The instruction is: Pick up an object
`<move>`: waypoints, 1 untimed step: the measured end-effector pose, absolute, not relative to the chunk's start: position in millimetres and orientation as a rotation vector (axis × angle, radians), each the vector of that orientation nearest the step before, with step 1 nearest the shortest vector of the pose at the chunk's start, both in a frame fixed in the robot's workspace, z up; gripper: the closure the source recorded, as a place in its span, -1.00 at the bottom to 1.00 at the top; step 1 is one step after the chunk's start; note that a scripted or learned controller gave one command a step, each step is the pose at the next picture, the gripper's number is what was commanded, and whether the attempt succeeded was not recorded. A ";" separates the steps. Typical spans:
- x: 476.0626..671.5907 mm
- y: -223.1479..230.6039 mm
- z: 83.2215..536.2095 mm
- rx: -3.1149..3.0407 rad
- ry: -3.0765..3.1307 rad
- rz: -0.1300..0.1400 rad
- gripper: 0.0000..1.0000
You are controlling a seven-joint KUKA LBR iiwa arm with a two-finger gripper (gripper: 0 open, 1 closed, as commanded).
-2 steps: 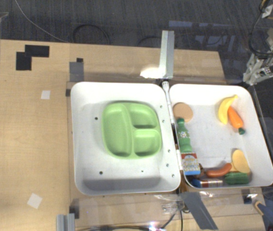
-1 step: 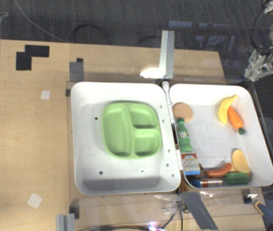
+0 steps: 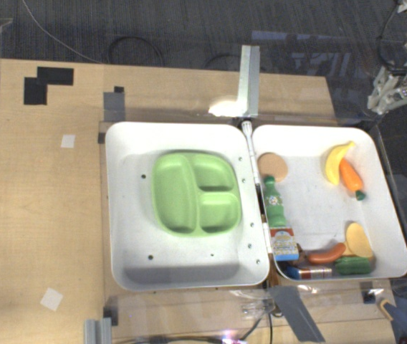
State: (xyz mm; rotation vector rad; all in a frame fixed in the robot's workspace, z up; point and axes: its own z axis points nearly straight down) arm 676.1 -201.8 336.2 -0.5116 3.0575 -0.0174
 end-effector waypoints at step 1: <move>636.5 -205.0 279.1 -1.314 2.844 -0.005 1.00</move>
